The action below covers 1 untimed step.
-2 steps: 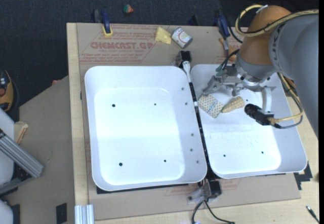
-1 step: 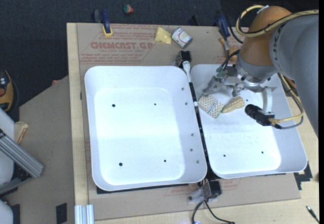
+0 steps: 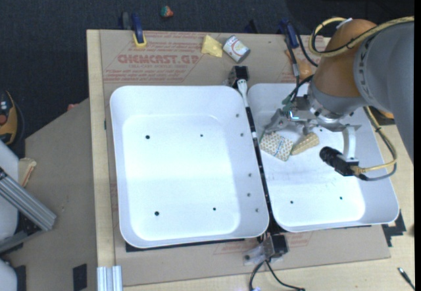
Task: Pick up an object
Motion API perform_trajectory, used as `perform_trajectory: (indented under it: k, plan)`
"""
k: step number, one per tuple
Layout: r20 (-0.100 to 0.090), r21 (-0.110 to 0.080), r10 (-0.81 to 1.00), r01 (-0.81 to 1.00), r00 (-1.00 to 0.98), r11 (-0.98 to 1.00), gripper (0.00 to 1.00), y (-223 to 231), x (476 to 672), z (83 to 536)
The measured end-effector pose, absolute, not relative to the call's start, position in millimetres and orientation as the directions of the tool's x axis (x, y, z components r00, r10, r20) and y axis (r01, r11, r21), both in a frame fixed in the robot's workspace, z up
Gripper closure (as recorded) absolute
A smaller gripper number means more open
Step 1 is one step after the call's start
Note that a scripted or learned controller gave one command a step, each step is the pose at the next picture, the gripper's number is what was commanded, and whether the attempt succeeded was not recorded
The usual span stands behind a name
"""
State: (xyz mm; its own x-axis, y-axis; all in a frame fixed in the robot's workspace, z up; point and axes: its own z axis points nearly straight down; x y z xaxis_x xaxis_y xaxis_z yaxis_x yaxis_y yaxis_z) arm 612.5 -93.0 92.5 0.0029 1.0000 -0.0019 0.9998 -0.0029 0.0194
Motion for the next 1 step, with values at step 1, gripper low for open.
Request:
perform_trajectory:
  k: [1]
  plan:
    - [-0.001, 0.018, 1.000, 1.000, -0.002, 0.002, 0.00, -76.4, 563.8, 283.5]
